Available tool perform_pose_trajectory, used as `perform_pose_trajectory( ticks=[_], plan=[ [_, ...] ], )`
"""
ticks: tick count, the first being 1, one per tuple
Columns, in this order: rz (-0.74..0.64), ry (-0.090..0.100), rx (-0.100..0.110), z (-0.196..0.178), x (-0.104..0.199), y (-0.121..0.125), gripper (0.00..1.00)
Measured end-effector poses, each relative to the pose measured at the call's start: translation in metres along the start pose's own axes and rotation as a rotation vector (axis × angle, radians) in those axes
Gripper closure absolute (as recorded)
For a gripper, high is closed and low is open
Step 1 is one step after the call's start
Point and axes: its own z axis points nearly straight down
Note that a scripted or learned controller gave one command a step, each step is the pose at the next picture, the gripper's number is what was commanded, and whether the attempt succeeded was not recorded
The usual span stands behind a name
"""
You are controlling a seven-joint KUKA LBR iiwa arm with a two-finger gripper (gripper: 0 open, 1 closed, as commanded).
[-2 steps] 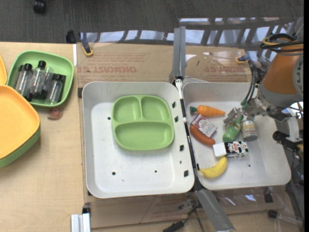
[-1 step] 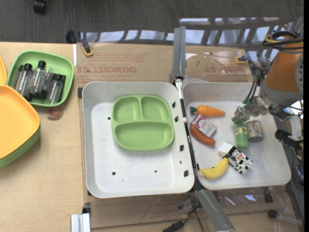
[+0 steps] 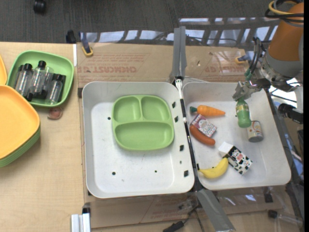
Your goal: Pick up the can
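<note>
The can (image 3: 255,131) is small and silver with a red and yellow label. It rests near the right wall of the right bin (image 3: 270,178), just right of a green bottle (image 3: 243,115). My gripper (image 3: 243,92) hangs over the bin's back right part, directly above the bottle's cap and up and to the left of the can. Nothing is visibly held in it. The grey arm with its orange band (image 3: 289,33) comes in from the upper right.
The right bin also holds a carrot (image 3: 211,111), a small pink carton (image 3: 205,126), a red sausage (image 3: 202,135), a banana (image 3: 215,169) and a black-and-white box (image 3: 239,159). A green divided plate (image 3: 143,122) lies in the left bin (image 3: 96,168). A green tray of vials (image 3: 39,79) and orange plates (image 3: 17,127) sit on the table at left.
</note>
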Motion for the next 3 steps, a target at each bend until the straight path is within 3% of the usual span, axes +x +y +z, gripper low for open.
perform_pose_trajectory(
  ticks=[1, 2, 3],
  plan=[
    [-0.014, 0.000, 0.000, -0.003, 0.042, 0.029, 1.00],
    [-0.001, 0.000, 0.001, -0.067, 0.074, 0.014, 1.00],
    [-0.007, 0.000, 0.001, -0.076, 0.053, 0.028, 1.00]
  ],
)
